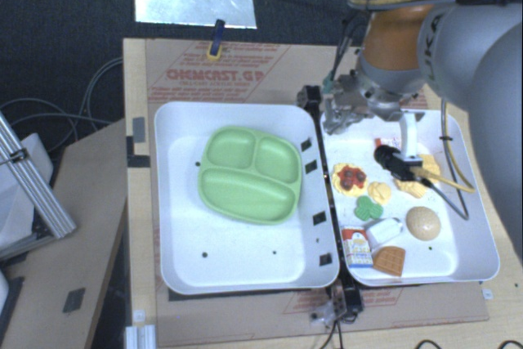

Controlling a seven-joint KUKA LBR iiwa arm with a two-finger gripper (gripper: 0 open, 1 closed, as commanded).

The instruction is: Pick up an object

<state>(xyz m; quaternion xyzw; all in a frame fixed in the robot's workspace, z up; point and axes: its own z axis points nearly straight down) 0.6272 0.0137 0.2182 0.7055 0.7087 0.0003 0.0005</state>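
Right white bin [466,257] holds toy foods [384,212] below the claw [337,120], whose opening I cannot tell.

The task's things are small toy foods lying in the right bin [478,261], all in its lower half. A round pizza slice with red toppings [350,178] lies near the bin's left wall. Beside it sits a pale yellow piece [379,193], with a green broccoli-like piece [368,210] just below. A tan bun [423,222] rests further right. A waffle-patterned brown piece [391,260] and a red-and-white carton [356,247] lie near the front wall.
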